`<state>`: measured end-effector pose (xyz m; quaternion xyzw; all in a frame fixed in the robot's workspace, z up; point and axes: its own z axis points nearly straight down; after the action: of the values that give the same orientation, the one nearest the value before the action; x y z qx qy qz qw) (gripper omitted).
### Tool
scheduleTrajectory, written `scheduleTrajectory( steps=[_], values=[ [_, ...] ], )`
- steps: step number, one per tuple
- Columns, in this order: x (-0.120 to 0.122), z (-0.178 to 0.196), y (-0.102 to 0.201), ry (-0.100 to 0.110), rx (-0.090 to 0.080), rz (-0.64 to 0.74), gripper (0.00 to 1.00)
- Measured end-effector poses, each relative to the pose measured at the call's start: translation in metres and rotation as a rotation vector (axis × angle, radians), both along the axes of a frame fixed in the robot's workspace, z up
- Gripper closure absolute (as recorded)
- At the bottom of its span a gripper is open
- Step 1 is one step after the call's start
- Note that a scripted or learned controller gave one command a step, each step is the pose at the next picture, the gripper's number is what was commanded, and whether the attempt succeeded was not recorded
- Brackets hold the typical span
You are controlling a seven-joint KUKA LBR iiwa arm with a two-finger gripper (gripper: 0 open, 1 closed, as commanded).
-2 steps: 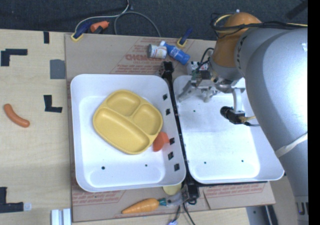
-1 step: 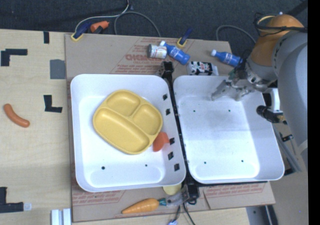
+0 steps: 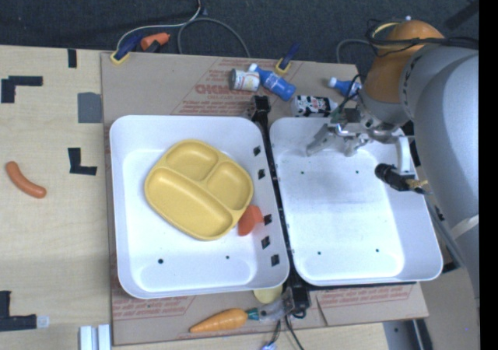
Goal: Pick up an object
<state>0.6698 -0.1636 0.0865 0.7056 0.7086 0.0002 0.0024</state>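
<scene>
A yellow divided plate (image 3: 198, 187) lies in the left bin (image 3: 128, 259). A small orange-red piece (image 3: 249, 221) rests against the plate's right rim. My gripper (image 3: 336, 143) hangs over the far edge of the right bin (image 3: 354, 255), below the orange band (image 3: 393, 68) of the arm. Its two metal fingers (image 3: 315, 144) stand spread apart and open, with nothing between them. The plate and the orange-red piece are well to its left, across the divider between the bins.
A toy carrot (image 3: 220, 320) lies on the cardboard in front of the bins. A sausage (image 3: 25, 180) sits on the bench at far left. A white and blue bottle (image 3: 262, 80) and clamps lie behind the bins. The grey arm covers the right side.
</scene>
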Motion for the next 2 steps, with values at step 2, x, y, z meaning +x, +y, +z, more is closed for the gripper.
scheduleTrajectory(
  steps=[2],
  values=[
    [-0.005, -0.001, 0.07, 0.003, 0.0, -0.002, 0.0]
  ],
)
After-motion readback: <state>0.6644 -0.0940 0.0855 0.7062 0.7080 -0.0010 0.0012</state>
